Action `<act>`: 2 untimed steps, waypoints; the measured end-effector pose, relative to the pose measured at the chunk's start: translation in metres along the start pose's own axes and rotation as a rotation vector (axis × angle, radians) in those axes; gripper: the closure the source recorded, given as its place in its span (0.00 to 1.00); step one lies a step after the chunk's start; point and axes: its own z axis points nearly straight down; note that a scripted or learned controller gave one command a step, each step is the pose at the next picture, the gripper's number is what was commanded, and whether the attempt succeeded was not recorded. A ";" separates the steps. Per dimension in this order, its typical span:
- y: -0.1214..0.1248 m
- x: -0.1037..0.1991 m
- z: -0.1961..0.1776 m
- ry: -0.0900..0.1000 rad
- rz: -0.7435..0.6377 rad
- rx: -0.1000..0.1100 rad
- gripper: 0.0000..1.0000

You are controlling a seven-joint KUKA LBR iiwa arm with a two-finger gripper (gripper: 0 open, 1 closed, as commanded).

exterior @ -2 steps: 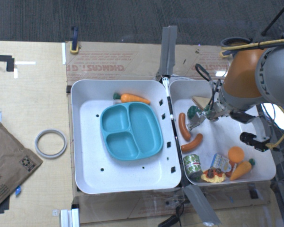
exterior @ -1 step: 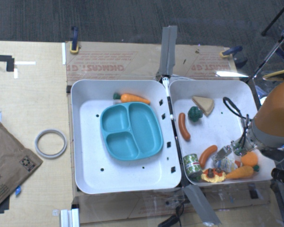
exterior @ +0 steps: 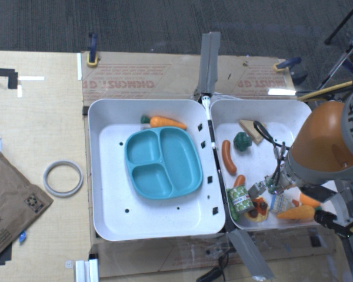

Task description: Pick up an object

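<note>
The right bin (exterior: 265, 111) holds several toy foods. A red sausage (exterior: 227, 156) lies near its left wall, with a dark green broccoli piece (exterior: 242, 141) and a tan block (exterior: 250, 130) behind it. At the front lie a green packet (exterior: 240, 199), a red and yellow piece (exterior: 258, 209) and an orange carrot (exterior: 296, 213). My gripper (exterior: 267, 187) is low in the front part of this bin, just above the red and yellow piece and right of the green packet. The arm's orange band (exterior: 325, 143) hides the bin's right side.
The left bin (exterior: 106, 175) carries a teal divided plate (exterior: 163, 160) with an orange carrot (exterior: 167, 122) behind it. A tape ring (exterior: 63, 177) and a cardboard box (exterior: 9, 201) lie on the bench at left. A grey divider post (exterior: 209, 63) stands between the bins.
</note>
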 end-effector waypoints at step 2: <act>0.138 -0.096 -0.026 -0.002 -0.148 0.000 0.00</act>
